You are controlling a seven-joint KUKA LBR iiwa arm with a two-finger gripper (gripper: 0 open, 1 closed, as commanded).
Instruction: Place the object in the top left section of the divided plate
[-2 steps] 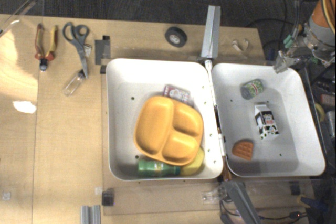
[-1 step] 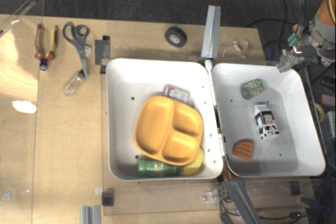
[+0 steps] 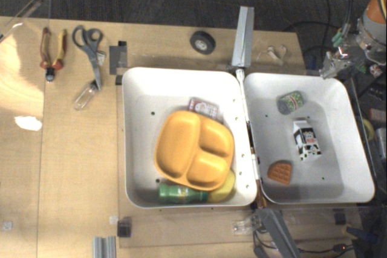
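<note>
Apparently nothing is picked yet: the yellow three-section plastic plate sits empty in the left white bin. Next comes grasping something from the right white bin, perhaps the small green-labelled can. The arm's hand is too indistinct to tell whether released or clenched.

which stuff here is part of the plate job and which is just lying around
Part of the job:
divided plate
green can
white carton
brown cookie

Lying about:
scissors
pliers
tape roll
green bottle under the plate

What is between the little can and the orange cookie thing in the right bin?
A small white packet with dark print lies between the can and the orange piece, seen in the camera view.
</note>
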